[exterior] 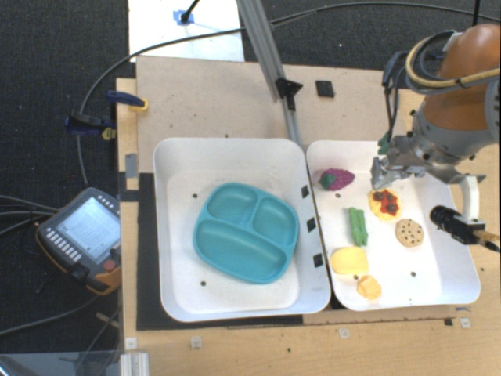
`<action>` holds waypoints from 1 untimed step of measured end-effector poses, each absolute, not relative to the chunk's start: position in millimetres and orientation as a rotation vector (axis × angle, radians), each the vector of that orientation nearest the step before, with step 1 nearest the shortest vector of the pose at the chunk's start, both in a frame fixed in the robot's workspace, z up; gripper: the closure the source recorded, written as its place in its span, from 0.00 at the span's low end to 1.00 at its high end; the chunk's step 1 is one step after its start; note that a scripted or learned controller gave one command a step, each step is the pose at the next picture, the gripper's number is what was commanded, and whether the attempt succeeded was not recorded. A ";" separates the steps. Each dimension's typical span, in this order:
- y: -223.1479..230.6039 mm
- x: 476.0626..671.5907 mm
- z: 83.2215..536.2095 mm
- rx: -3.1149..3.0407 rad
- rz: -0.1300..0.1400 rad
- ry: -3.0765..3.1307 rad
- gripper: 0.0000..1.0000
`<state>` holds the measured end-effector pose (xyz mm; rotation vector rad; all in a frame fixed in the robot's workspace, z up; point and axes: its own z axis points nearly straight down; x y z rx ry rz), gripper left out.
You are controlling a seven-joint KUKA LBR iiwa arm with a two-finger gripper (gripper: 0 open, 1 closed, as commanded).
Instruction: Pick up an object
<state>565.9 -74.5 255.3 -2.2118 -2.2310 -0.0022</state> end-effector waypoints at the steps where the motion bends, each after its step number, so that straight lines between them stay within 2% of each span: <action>1: -26.8 548.3 257.5 -2.210 -0.002 -2.231 1.00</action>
